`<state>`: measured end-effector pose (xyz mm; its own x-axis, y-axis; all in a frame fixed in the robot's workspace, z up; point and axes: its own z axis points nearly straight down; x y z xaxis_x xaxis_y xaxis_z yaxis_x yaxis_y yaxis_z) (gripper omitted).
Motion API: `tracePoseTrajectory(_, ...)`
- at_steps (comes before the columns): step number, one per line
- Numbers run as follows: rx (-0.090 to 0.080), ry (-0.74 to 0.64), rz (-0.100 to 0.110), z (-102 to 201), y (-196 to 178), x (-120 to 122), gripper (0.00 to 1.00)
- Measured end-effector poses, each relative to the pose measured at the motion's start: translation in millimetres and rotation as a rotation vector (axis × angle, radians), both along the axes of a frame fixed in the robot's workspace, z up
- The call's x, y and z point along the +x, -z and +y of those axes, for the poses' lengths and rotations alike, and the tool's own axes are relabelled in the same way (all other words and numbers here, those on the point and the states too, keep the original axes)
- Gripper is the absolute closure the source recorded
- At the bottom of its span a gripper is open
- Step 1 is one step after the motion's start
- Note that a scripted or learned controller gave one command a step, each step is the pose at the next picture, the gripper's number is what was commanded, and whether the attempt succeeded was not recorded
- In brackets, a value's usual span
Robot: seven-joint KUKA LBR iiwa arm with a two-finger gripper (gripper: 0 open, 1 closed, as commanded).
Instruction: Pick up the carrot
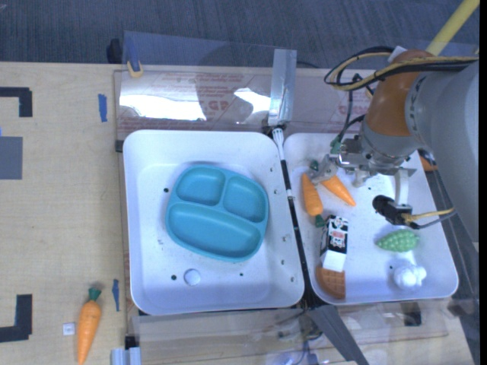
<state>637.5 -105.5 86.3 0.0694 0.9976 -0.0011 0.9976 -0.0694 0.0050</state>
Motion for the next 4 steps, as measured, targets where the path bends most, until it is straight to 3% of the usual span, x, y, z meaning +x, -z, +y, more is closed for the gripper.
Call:
tracePoseTrajectory(1, -0.002, -0.002, -0.006, 0.4, -12.2, 1.7, 1.00)
tracePoseTrajectory(2, -0.001, -0.280, -0.004, 63.4, -102.0, 31.2, 1.00)
tracePoseTrajectory(3, -0.001, -0.229, -0.002, 51.5, -131.7, 30.4, 1.00)
tracePoseTrajectory(4, 0.001, -0.202, 0.006, 53.7, -123.8, -7.3, 1.00)
